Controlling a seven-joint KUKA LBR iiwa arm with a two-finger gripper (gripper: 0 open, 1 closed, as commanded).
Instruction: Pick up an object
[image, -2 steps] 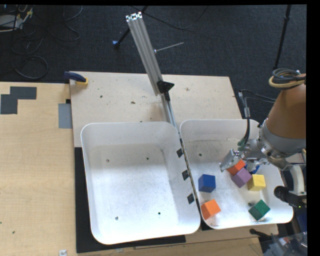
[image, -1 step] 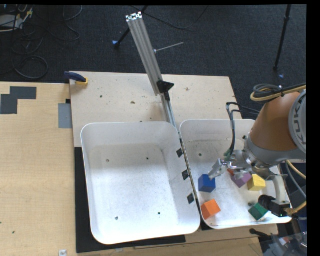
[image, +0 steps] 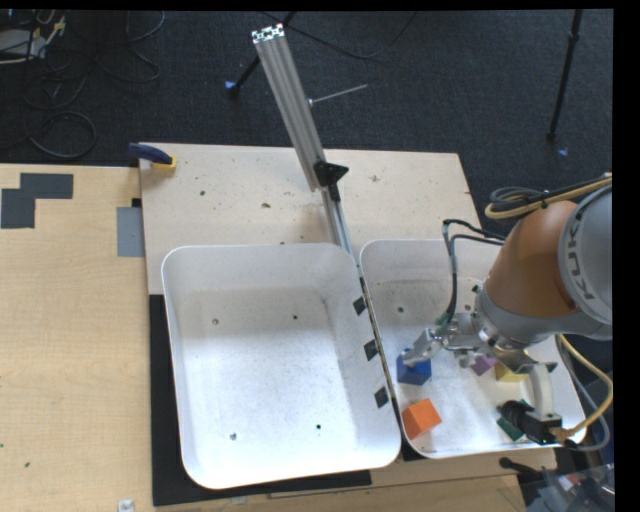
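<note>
My gripper (image: 440, 345) hangs low in the right bin (image: 420, 270), under the grey and orange wrist. A blue block (image: 413, 369) lies just below and left of it, touching or nearly touching one metal finger (image: 420, 349). An orange block (image: 421, 416) rests near the bin's front edge. A purple piece (image: 482, 365) and a pale yellow piece (image: 512, 375) sit under the wrist, partly hidden. A dark green object (image: 515, 420) lies at the front right. Nothing shows clearly between the fingers.
The left bin (image: 260, 370) stands beside the right one, with black clips (image: 368, 348) along the shared wall. A slanted aluminium post (image: 300, 120) rises behind the bins. Cables loop at the right by the arm.
</note>
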